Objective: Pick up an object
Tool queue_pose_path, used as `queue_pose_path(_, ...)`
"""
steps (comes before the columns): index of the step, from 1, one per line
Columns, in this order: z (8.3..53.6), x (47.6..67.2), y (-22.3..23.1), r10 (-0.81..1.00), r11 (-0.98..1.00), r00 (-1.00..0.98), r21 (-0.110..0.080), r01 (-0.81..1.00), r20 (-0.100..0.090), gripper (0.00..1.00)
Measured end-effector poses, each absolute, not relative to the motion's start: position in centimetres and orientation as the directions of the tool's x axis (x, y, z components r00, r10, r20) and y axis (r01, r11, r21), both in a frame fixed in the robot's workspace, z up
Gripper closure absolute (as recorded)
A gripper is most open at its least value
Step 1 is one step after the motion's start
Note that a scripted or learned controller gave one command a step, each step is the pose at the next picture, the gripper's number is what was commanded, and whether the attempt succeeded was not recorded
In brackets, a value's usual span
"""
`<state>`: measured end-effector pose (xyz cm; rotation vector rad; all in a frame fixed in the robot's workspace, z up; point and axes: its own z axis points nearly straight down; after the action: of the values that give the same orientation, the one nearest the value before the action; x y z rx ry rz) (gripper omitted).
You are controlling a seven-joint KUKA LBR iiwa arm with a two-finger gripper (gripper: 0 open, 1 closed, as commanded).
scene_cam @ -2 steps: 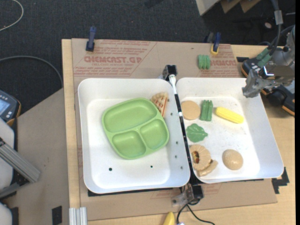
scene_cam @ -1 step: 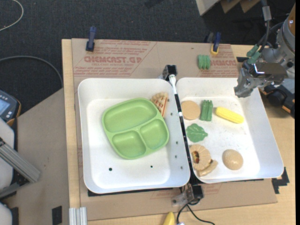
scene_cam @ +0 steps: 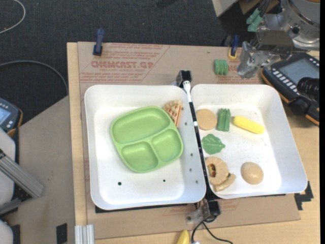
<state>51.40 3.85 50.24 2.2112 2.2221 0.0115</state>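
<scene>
Camera view, looking down at a slant: the gripper hangs at the upper right of the frame, metallic grey, above the cardboard-covered worktop just beyond the far rim of the right bin. Whether its fingers are open or shut cannot be told from here; nothing shows between them.

The right bin, shallow white plastic with rounded corners, sits at centre right and carries the toy food. A flat tan disc lies near its upper left corner, and a ribbed dark green piece stands just beside it. To the right of that lies a smooth yellow oblong piece, tilted. Below the disc is a green leaf-shaped piece with a wavy edge. At the lower left of this bin lies a round beige piece with a reddish filling, and near it a smooth tan dome.

The left bin fills the centre left. In it lies a glossy light green divided tray with three compartments, turned at an angle. A waffle-patterned wedge pokes out at the tray's upper right corner, touching it.

Out on the cardboard, left of the gripper, sits a small ribbed green block.
</scene>
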Motion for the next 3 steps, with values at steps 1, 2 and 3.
queue_pose_path(1,43.3,47.8,-0.7,1.000,-0.003,0.003,-0.004,1.000,0.000,1.00)
queue_pose_path(2,23.3,47.7,-7.0,1.000,-0.008,0.008,-0.017,1.000,0.000,1.00)
queue_pose_path(3,30.1,48.0,2.4,1.000,0.011,-0.011,0.007,1.000,0.003,1.00)
